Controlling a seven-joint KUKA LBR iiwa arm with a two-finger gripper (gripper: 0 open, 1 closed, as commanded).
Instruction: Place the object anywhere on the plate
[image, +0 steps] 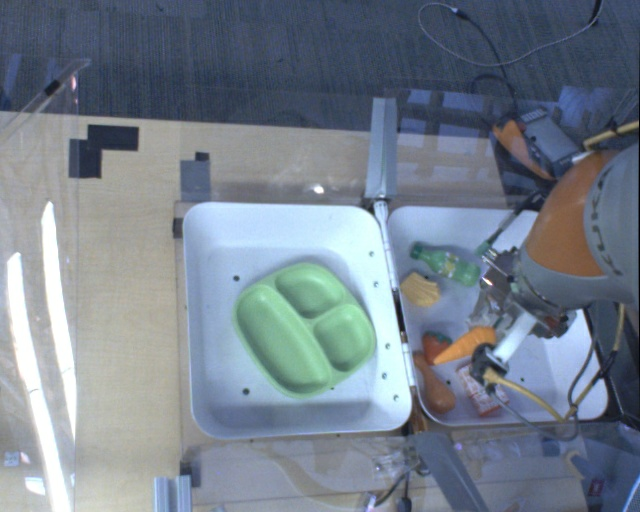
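The arm (585, 235) runs off the right edge and covers one side of the right bin (450, 225) (its right wall barely shows). One end of the green bottle (447, 264) lies hidden under the gripper (497, 300). A red-and-white thing (483, 398) by the front wall is too blurred to name.

Floor: dark blue-grey ribbed carpet (250, 50) lies beyond my bench, across the top of the view.
Bench: my pale wooden benchtop (110, 330) fills the view's left.
Marks: black angular tape patches (100, 150) sit near its upper left corner.
Screen: a clear plastic sheet (30, 150) at the left catches 2 white streaks of light.
Post: a grey metal upright (382, 150) stands at the back edge.
Cable: a thin black looped cable (480, 40) lies on the carpet.
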